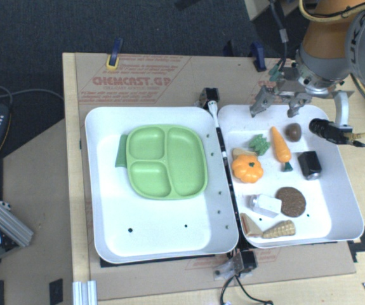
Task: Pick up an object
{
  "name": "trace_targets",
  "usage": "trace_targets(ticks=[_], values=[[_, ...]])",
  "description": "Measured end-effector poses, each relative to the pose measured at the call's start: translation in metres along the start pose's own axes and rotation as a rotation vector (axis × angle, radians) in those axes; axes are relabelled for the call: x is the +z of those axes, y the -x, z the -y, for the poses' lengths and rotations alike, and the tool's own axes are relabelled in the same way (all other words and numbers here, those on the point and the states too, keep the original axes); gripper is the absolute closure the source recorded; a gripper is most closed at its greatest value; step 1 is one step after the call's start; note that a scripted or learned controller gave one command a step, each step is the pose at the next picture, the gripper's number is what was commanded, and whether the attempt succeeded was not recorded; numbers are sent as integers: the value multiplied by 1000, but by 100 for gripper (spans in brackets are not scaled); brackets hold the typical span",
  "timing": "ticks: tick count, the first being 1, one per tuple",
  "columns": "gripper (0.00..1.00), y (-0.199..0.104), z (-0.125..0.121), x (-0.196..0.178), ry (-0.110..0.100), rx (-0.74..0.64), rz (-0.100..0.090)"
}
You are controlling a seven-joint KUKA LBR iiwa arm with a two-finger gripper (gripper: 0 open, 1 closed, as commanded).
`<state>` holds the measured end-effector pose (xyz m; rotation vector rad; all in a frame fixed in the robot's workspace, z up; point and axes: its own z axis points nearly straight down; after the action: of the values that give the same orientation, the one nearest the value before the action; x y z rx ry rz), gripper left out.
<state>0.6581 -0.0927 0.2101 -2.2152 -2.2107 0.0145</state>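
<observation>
Carrot [280, 145] just below open pincer [275, 108]

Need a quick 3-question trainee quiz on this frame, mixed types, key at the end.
1. True or false: the green plate lies in the left bin.
2. Which sits nearest the carrot? A) pumpkin B) ice cream cone C) brown cookie
3. Fill in: the gripper hangs with its fingers apart over the ___ edge of the right bin.

Key: 1 true; 2 A; 3 far.
</observation>
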Motion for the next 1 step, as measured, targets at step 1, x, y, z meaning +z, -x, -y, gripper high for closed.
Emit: trace_targets(ticks=[1], values=[[0,0,-3,-9,15,-2,2]])
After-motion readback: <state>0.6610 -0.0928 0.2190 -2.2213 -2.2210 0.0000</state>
